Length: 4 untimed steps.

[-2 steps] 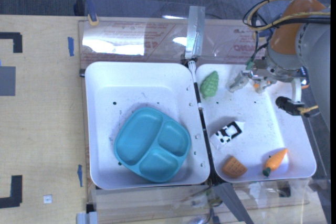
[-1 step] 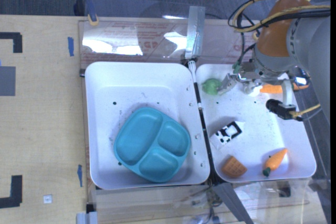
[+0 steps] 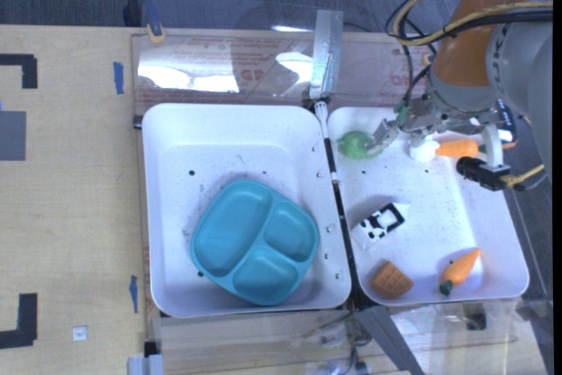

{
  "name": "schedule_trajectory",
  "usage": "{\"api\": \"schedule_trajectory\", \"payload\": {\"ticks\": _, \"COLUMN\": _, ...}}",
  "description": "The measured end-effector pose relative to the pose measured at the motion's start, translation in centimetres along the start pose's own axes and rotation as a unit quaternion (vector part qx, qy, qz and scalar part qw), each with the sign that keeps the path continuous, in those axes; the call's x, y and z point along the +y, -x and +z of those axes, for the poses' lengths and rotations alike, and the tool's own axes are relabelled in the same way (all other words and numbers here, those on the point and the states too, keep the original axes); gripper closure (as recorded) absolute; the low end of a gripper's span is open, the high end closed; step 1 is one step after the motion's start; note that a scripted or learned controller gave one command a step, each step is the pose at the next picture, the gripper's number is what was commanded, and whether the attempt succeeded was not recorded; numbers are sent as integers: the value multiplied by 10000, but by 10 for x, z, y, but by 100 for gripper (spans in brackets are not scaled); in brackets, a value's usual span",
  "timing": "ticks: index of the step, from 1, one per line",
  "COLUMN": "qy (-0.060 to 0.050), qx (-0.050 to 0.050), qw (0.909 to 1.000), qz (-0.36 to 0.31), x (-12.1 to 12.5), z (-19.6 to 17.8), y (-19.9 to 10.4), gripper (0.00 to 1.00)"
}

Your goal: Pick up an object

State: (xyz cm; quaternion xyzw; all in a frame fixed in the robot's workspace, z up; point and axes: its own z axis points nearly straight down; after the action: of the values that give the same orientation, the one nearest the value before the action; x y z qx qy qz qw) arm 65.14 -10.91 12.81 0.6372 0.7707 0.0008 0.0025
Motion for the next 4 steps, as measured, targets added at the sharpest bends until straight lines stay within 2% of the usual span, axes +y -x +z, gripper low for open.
{"api": "schedule_trajectory", "payload": {"ticks": 1, "qy": -107, "qx": 153, "qw": 9968, "qz": -774, "x": -4, "z": 40, "y": 99, "gripper": 0}}
{"api": "schedule_trajectory", "payload": {"ticks": 2, "qy": 6, "qx": 21, "qw": 9969, "qz": -790, "x": 0, "z": 27, "y": 103, "gripper": 100}}
{"api": "schedule_trajectory", "payload": {"ticks": 3, "qy": -63, "qx": 122, "qw": 9966, "qz": -818, "x": 0, "z": 29, "y": 95, "gripper": 0}}
{"api": "schedule_trajectory", "payload": {"ticks": 4, "qy": -14, "qx": 19, "qw": 9987, "qz": -515, "x": -65, "z": 40, "y": 88, "gripper": 0}}
